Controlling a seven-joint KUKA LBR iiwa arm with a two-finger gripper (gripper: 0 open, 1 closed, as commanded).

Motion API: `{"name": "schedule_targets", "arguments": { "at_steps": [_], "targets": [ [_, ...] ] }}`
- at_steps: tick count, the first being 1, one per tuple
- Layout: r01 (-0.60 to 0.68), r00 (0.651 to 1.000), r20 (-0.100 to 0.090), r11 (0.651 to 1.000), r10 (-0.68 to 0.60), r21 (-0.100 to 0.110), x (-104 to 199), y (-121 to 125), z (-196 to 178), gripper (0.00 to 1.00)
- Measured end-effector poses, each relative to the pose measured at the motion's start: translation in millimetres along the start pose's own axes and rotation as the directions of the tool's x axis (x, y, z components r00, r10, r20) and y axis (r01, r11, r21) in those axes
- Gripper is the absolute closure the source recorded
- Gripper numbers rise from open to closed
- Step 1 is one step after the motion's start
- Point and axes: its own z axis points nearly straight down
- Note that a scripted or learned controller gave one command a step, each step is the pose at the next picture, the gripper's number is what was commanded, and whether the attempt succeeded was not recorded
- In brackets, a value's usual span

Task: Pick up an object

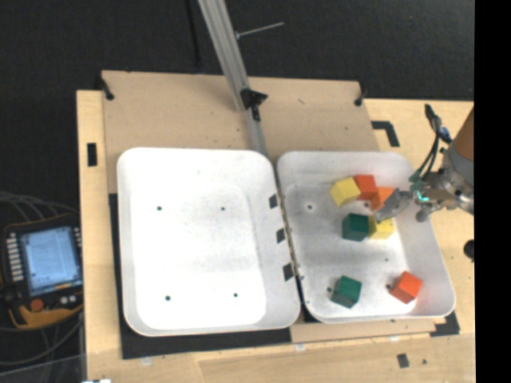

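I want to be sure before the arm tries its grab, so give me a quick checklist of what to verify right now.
1. Gripper above the right white bin: ok.
2. Gripper near a target: ok, it is at the cluster of yellow cube, orange cube, green cube and a second small yellow block.
3. Block between the fingers: cannot tell.
4. Target isolated: not ok, the clustered blocks sit close together.
5. Easier picks available: ok, a green cube and an orange-red cube lie apart near the front.
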Motion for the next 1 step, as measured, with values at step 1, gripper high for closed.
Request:
{"name": "schedule_targets", "arguments": {
  "at_steps": [1],
  "targets": [
    [-0.004,1.000,0.003,1.000,0.004,0.004,-5.0,1.7,42.5,0.00]
  ]
}}
